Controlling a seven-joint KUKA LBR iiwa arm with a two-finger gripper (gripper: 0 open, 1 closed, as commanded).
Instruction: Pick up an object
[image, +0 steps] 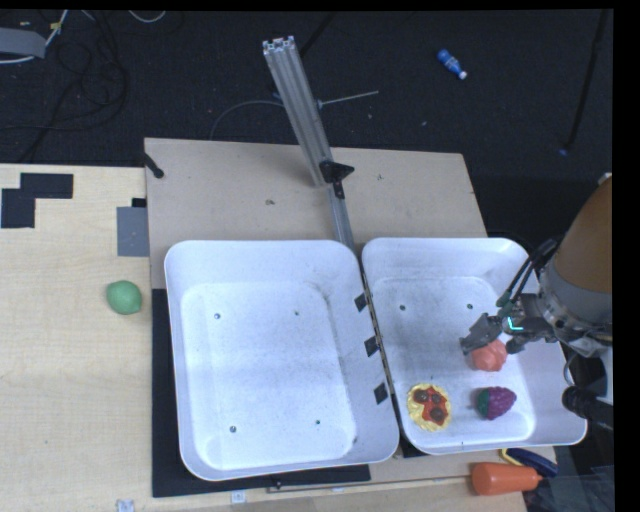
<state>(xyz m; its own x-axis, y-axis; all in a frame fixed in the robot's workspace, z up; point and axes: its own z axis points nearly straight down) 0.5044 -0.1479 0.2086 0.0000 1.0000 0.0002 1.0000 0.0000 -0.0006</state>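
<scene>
Two white bins sit side by side on the worktop (250, 190). The left bin (200, 265) holds nothing I can make out. The right bin (440, 255) has three items toward its near right: a red-orange lump (490, 358), a purple piece (494, 402), a yellow piece with red spots (429, 407). The gripper (492, 338) is low over the red-orange lump, touching or just above it, likely lined up for a grasp. Can't tell if the fingers are spread or pinching. No lift evident. A green ball (124, 297) and an orange carrot-like toy (503, 478) lie outside the bins.
</scene>
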